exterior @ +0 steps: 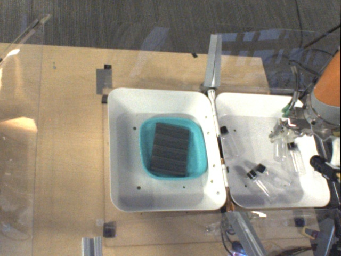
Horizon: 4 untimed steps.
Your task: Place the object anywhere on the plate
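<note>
You cannot tell how the tool (290, 135) stands over the clear plastic vials (282, 152), which could slip before reaching the turquoise square plate (198, 143) carrying a dark ridged block (170, 149)

Dark ridged block (170, 149), flat on teal plate (198, 154)

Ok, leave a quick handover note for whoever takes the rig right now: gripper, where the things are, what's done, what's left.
Gripper: over the right bin, near its right side; whether it is open or shut cannot be told from this view.
Things: a dark ridged block lies on the teal plate in the left bin. Small clear vials with black caps lie loose in the right bin.
Done: the block appears to rest fully on the plate.
Left: nothing visible between the fingers; confirm whether a vial still has to go onto the plate.
</note>
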{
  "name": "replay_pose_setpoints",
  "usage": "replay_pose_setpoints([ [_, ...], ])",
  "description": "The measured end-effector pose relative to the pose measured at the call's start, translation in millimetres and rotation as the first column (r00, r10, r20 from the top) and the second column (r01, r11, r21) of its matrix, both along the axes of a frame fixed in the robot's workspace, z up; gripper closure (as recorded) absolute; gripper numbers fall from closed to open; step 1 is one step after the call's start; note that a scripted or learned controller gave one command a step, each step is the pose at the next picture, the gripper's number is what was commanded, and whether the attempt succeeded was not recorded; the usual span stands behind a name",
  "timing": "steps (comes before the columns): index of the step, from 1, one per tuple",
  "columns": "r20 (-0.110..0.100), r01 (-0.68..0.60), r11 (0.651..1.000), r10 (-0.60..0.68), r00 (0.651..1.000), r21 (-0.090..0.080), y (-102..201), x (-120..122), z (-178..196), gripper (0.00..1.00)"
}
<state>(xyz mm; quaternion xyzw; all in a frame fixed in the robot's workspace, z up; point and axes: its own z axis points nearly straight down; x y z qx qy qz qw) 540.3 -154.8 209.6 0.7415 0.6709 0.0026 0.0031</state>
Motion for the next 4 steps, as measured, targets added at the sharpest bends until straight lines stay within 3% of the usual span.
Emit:
replay_pose_setpoints([
  [1,-0.004,-0.309,0.951,0.309,0.951,0.0,77.7,-26.4,-25.2,1.0],
  [2,-0.001,-0.509,0.861,0.509,0.861,-0.002,138.1,7.1,-23.8,1.0],
  [3,-0.001,-0.509,0.861,0.509,0.861,-0.002,137.7,7.2,-23.6,0.0],
  [4,-0.001,-0.514,0.858,0.514,0.858,-0.002,188.9,54.7,-0.4,0.0],
])
